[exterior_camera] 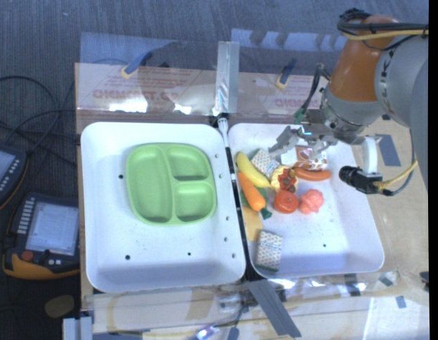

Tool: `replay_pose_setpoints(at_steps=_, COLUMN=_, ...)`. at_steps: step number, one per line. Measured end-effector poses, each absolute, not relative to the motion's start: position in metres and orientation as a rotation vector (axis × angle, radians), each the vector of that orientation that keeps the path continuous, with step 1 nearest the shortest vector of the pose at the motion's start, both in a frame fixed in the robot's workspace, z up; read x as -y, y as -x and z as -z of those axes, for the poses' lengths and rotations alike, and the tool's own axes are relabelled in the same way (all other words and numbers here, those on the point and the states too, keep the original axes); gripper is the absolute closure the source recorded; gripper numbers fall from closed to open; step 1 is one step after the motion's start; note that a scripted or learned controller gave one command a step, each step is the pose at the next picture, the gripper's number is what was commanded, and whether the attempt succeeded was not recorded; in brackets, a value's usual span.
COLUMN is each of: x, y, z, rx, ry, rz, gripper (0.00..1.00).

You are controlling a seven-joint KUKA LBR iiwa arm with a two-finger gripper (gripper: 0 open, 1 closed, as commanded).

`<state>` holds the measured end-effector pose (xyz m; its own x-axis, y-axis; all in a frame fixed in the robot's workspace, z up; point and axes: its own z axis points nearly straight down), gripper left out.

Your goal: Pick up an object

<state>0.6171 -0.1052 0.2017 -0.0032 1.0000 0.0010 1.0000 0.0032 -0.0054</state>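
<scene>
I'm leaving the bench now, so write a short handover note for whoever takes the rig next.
Gripper: low over the back of the right bin, above the toy pile; grip state unclear.
Things: banana, carrot, tomato and a pink toy lie clustered in the right bin; a patterned block sits near its front-left corner. The green divided plate is in the left bin.
Done: nothing visibly lifted.
Left: grasp and raise one object.

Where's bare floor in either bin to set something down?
Right bin: free along the front and right, past the tomato and beside the packet. Crowded at back left, around the banana, carrot and hand. Left bin: a bare margin all round the green tray.
</scene>
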Motion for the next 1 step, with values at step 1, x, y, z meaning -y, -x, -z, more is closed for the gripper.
replay_pose_setpoints(at_steps=1, x=0.1242, y=-0.6002, z=-0.0975, rx=2.367, ry=2.072, rz=0.002, gripper=0.00)
